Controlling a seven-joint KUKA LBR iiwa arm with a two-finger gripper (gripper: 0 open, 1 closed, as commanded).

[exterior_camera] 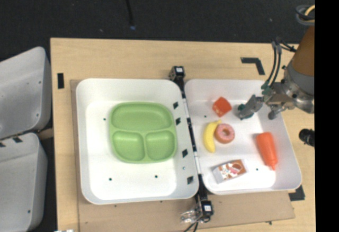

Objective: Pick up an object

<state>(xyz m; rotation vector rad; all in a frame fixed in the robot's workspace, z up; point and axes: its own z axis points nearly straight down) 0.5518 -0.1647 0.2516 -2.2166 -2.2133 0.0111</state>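
The right bin (280, 180) holds a red block (222, 106), a yellow banana (210, 137), a pink donut (225, 134) touching the banana, an orange carrot (267, 150) and a small printed packet (229, 170). My gripper (260, 110) hangs over the bin's upper right part, to the right of the red block and above the carrot. Its two grey fingers are spread apart, so it is open with nothing between them.
The left bin (95, 183) holds a green divided plate (142, 131). Black clips (189, 135) line the seam between the two bins. Grey-white panels (21, 98) stand off the bench's left edge.
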